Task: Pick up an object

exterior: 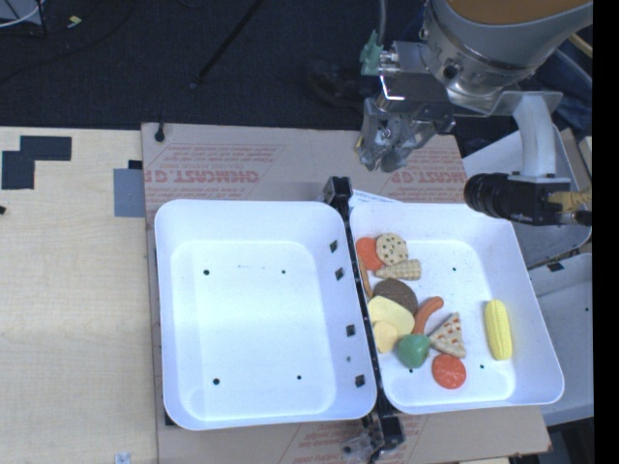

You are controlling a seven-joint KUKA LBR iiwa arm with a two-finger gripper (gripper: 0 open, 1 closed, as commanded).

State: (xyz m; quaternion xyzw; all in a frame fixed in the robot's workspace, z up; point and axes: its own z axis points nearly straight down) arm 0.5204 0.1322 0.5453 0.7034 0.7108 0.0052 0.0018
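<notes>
A single fixed camera looks down on the bench from above at a slant, far enough back to take in both white bins whole. The left bin [247,322] and the right bin [522,356] lie below the gripper [387,153] in the picture, nearer the camera's lower edge, while the dark floor [193,46] stretches behind the jaws at the top. The arm [493,27] enters from the upper right, close to the lens and cropped by the frame.
</notes>
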